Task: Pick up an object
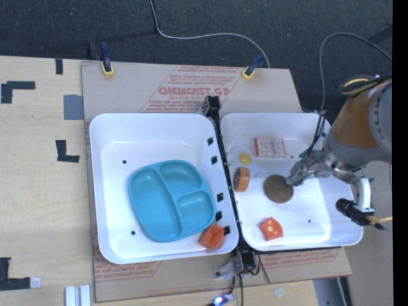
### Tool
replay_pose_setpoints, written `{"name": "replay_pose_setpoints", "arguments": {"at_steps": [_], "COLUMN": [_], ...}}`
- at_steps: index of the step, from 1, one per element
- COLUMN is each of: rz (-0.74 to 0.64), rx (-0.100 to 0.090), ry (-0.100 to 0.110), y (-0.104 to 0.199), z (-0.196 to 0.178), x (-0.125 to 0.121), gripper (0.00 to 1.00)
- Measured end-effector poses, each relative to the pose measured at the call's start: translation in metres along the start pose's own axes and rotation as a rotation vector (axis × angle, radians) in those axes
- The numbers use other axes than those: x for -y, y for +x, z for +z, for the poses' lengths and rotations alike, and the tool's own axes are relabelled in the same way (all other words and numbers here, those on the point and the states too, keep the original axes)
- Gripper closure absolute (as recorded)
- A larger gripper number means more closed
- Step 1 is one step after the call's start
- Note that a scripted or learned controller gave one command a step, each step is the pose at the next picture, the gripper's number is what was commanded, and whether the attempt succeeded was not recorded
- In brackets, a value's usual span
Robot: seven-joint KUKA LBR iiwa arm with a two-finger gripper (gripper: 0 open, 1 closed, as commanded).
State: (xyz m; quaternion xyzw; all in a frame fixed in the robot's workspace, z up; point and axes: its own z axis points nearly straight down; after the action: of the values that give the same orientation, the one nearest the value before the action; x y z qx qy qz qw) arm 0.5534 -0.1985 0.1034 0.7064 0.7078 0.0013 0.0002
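In the right bin (319, 234) lie a brown round disc (278, 189), a red-orange piece (271, 228) near the front wall, an orange-brown piece (241, 179) by the left wall, a small yellow item (245, 159) and a white packet with red print (269, 147). My gripper (297, 175) is low in this bin, at the disc's upper right edge. Whether it touches the disc is unclear. The grey arm with its orange band (357, 123) comes in from the right.
The left bin (105, 171) holds a blue divided plate (171, 199) and an orange piece (212, 236) in its front right corner. A black divider (220, 164) runs between the bins. Cables hang beyond the bench's far edge.
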Motion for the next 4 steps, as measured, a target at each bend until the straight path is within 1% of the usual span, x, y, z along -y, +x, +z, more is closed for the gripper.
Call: {"name": "replay_pose_setpoints", "arguments": {"at_steps": [1, 2, 3, 4], "rz": [0.0, 0.0, 0.0, 0.0], "rx": [0.003, 0.003, 0.002, 0.002], "ry": [0.0, 0.0, 0.0, 0.002], "y": [0.005, 0.0, 0.008, 0.009], "z": [-0.061, -0.115, -0.17, -0.178], "x": [0.002, -0.007, -0.002, -0.003], "gripper": [1.0, 1.0, 1.0, 1.0]}}
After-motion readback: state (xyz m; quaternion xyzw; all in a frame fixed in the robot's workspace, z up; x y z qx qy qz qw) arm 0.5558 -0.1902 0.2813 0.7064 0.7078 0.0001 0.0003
